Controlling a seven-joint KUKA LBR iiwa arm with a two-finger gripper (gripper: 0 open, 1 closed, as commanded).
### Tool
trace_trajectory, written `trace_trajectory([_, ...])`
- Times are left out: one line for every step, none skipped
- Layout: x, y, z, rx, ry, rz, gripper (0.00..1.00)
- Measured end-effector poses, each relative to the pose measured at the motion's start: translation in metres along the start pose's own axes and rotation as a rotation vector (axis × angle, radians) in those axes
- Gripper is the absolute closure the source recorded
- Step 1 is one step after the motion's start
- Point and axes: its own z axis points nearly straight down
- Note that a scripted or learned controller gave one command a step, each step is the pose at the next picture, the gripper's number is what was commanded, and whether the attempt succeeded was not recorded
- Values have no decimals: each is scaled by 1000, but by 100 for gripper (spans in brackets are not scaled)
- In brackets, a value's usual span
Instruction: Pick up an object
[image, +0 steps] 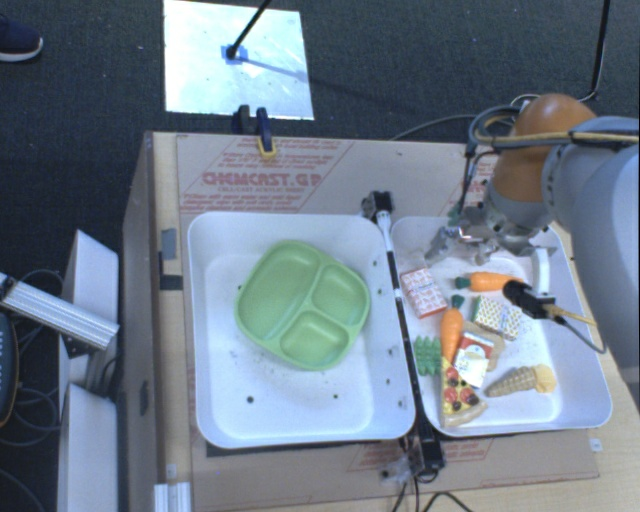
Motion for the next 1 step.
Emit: trace_trajectory([-2,0,0,0,0,2,0])
